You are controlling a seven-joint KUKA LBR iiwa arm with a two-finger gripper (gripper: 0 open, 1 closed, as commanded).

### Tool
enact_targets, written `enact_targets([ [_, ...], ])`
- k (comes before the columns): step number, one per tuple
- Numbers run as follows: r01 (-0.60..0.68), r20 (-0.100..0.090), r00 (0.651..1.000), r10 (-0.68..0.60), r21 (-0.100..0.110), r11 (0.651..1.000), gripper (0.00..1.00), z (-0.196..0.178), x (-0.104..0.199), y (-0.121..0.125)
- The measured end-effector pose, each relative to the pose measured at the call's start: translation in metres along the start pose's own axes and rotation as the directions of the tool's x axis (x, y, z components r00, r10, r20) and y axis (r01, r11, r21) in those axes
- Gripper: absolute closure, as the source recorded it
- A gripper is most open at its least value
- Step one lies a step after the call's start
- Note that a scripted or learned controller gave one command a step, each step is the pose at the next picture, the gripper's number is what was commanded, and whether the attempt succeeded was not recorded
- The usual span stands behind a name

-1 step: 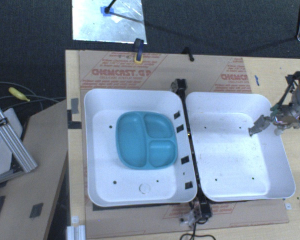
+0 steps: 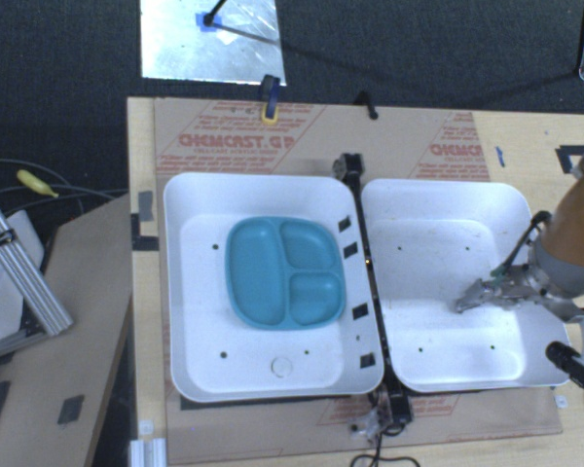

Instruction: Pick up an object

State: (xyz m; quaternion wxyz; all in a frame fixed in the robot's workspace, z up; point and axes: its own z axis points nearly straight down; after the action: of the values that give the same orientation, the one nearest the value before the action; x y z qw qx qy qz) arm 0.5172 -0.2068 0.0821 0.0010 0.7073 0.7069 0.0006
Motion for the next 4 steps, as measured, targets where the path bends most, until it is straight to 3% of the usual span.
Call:
enact_targets([
  [1, 0.014, -0.002, 1.000, -0.014, -0.008, 1.000, 0.00, -0.016, 0.071, 0.088],
  [3, -0.003, 0.000, 1.000, 0.003, 0.005, 1.000, 0.00, -0.002, 0.015, 0.009],
  [4, 0.002, 0.001, 1.000, -0.002, -0.002, 1.000, 1.00, -0.013, 0.017, 0.013],
])
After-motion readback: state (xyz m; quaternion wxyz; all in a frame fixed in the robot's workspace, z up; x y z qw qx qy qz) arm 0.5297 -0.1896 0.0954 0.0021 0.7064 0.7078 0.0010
